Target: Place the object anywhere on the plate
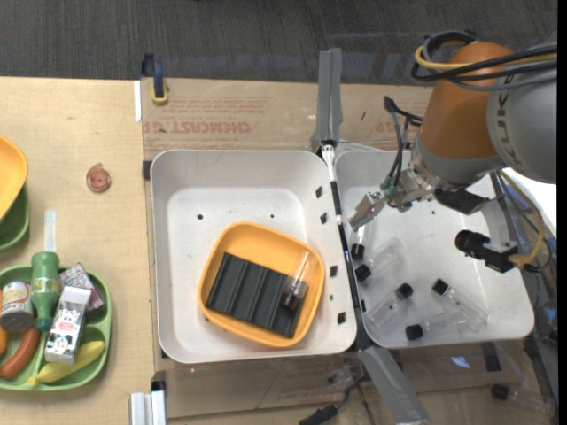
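An orange square plate [258, 231] lies in the left bin [177, 237], with a black ridged block [251, 291] on it. A clear vial with a black cap [297, 284] rests on the plate's right side, leaning on the block's edge. My gripper [367, 209] hangs over the back left part of the right bin [505, 321], close to the divider between the bins and apart from the plate. The orange-banded wrist [461, 104] rises behind it.
Several clear vials with black caps lie in the right bin, such as one vial [382, 258] near the divider and another [432, 324] at the front. A black clamp [483, 247] juts over that bin's right side. A green tray of toy food [49, 335] sits far left.
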You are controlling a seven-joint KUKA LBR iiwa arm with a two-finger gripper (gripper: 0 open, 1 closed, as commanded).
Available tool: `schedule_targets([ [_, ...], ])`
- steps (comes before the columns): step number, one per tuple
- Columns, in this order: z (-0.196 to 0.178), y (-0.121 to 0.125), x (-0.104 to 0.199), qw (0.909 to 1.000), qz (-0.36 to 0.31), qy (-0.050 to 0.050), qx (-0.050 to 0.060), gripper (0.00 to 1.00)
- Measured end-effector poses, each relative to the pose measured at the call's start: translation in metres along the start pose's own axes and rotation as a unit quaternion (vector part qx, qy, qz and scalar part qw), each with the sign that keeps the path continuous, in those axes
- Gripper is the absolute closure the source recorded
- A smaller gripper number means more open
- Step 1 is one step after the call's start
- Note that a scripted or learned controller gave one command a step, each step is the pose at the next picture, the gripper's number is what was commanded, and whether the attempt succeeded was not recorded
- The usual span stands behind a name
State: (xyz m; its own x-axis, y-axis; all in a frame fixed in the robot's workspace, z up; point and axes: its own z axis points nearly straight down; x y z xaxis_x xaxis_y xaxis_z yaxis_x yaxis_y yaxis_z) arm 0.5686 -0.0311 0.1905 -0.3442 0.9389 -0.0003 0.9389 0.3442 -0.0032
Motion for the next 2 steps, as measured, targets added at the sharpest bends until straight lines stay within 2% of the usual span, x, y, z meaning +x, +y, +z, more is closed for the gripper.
schedule_targets([
  [1, 0.000, 0.051, -0.074, 0.9990, -0.044, -0.001, -0.001, 0.00],
  [2, -0.110, 0.046, -0.137, 0.9903, 0.139, -0.001, -0.001, 0.00],
])
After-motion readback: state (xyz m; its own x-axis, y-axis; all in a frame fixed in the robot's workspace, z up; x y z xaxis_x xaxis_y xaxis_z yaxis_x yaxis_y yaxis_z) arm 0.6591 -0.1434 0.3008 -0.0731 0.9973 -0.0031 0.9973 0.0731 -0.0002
